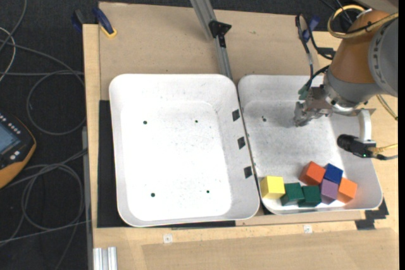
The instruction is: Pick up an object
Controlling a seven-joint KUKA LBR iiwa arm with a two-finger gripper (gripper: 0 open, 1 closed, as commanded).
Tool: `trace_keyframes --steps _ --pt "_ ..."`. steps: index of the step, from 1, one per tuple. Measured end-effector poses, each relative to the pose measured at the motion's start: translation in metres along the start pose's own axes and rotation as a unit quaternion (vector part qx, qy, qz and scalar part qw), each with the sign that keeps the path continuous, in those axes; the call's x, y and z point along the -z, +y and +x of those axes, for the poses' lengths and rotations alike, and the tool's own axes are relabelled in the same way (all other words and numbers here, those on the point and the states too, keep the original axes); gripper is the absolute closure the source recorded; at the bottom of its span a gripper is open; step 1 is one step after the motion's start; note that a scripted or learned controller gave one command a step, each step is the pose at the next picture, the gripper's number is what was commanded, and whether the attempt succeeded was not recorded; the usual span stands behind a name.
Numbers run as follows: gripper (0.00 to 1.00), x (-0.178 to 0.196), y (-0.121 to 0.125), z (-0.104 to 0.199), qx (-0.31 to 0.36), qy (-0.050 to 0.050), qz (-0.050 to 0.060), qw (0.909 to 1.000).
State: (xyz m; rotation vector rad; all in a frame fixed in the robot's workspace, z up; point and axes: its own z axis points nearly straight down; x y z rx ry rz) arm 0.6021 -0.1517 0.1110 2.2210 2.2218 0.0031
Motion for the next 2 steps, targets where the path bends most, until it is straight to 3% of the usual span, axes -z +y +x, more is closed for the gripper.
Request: trace_keyframes --steps 2 --pt "1.0 0.13 0.007 0.003 0.001 -0.002 -0.004 1.0"
